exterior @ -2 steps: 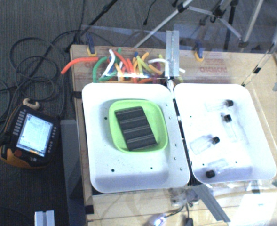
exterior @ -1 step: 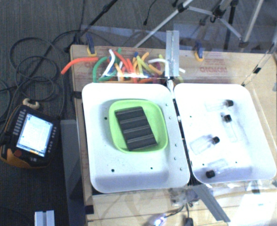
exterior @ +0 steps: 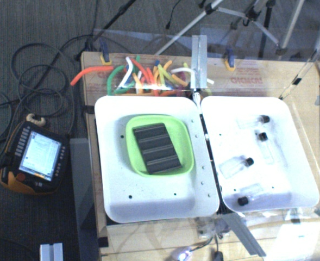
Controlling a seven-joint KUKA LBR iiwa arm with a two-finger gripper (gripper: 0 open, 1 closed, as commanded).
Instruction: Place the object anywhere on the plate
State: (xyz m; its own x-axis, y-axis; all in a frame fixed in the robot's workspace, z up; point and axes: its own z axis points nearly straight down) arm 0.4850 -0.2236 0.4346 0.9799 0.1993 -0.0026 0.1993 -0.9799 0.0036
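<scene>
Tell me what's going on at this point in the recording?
Nothing is being handled at this moment. A dark ridged block already lies on the green plate in the left bin, well inside the plate's rim, so the placing looks done. The right bin holds several small clear vials with black caps, lying scattered and apart from one another. A tangle of coloured tubes lies behind the bins.

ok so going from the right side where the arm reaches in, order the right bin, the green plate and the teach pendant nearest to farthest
1. right bin, at the right side, holding clear vials.
2. green plate, in the left bin, with the dark ridged block on it.
3. teach pendant, on the floor at far left.
</scene>
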